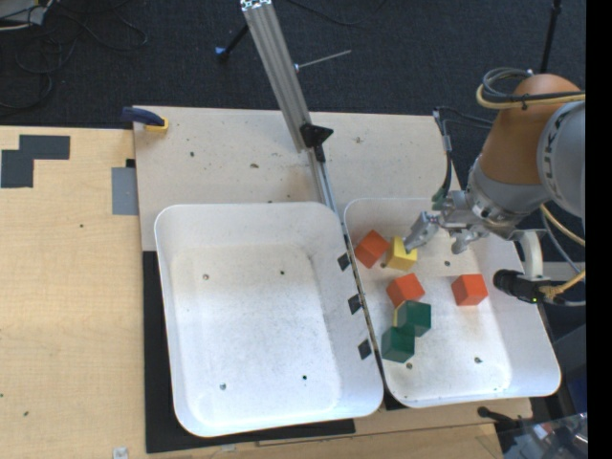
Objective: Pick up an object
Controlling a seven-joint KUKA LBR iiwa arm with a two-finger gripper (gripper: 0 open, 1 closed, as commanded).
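Hovering low in right bin (535,376), gripper (442,232) with fingers spread wide, nothing between them. Yellow block (404,254), small cube, lies just beside left fingertip, flanked by orange blocks (372,249); green blocks (413,316) nearer.

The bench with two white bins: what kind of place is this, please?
Most likely a robotics lab set up for grasping trials. A robot arm reaches over the right bin, which holds coloured blocks such as a yellow block, and loose cables lie on the dark floor behind the bench.
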